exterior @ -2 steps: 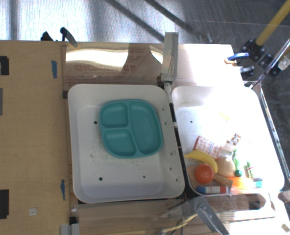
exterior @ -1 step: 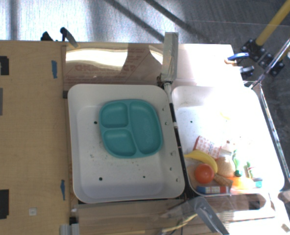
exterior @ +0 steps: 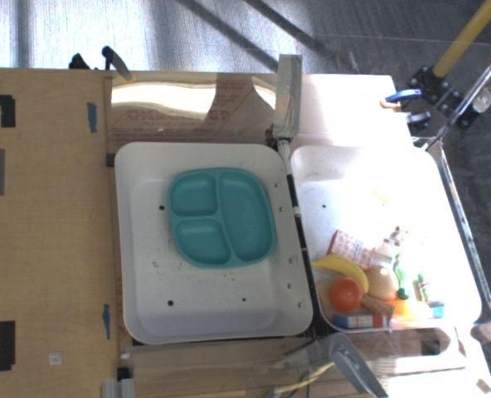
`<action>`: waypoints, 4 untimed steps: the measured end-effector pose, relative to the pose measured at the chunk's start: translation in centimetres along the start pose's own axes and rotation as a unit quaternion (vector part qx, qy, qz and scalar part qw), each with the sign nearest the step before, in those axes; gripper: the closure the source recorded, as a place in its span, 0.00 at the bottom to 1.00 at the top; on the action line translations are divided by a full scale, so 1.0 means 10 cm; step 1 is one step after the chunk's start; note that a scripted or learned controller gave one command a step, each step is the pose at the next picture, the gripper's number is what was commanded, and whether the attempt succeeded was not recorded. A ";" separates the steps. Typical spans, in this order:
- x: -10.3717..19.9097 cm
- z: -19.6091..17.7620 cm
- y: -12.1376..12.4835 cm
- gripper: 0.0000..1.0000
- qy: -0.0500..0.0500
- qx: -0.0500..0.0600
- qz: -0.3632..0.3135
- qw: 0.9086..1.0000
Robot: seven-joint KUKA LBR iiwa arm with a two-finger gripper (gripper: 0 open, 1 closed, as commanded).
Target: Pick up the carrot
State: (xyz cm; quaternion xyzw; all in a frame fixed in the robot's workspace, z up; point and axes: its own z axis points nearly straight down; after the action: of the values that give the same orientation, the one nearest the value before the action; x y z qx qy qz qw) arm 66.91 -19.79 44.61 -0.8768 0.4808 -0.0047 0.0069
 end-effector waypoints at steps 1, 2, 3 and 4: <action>-0.06 -0.21 -0.02 0.00 -0.001 -0.004 -0.167 0.986; 0.15 -0.40 0.10 0.00 -0.002 -0.004 -0.301 0.954; 0.19 -0.03 0.14 0.00 -0.005 -0.005 -0.391 0.920; 0.18 0.90 0.15 0.00 -0.009 -0.006 -0.392 0.920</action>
State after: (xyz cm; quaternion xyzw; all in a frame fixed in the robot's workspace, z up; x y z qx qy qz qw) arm 66.72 -22.03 35.58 -0.9952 0.0982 0.0036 0.0039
